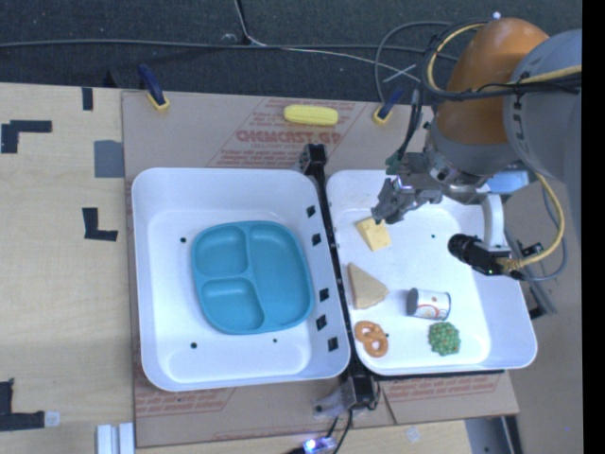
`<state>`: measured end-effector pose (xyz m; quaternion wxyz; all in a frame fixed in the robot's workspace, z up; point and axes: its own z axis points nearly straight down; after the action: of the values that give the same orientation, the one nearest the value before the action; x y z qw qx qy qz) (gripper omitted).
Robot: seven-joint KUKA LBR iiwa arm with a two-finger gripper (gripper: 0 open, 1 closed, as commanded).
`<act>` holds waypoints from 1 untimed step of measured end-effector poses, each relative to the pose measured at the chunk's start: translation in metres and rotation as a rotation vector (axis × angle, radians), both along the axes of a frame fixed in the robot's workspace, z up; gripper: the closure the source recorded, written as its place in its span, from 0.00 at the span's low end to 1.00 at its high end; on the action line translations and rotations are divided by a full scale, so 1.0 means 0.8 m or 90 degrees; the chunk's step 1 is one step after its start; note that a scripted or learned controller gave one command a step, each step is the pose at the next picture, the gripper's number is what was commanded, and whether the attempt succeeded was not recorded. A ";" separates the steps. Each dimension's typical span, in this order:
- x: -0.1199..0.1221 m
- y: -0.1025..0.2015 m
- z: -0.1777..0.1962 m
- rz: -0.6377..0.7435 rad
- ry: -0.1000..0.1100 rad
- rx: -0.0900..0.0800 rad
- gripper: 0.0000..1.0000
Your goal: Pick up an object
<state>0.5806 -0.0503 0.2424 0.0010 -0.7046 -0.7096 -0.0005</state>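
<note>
In the right bin [492, 348] lie a yellow cheese block [374, 235], a tan wedge of bread [365, 287], a pretzel [371, 338], a small white cup on its side [429, 303] and a green broccoli piece [443, 338]. My gripper [390, 205] hangs over the bin's upper left part, just above and right of the cheese block, fingers pointing down toward it. Nothing shows between the fingers. The left bin [161, 206] holds a blue divided plate [252, 276].
A yellow banana-like object [310, 114] lies on the cardboard behind the bins. Clamps sit at the cardboard's back corners [152, 87]. Cables loop above the arm and a black fitting [477, 253] sticks out over the right bin.
</note>
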 end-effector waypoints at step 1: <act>0.004 0.064 0.005 0.000 0.001 -0.001 1.00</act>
<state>0.5838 0.0010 0.2462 0.0011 -0.7049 -0.7093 0.0002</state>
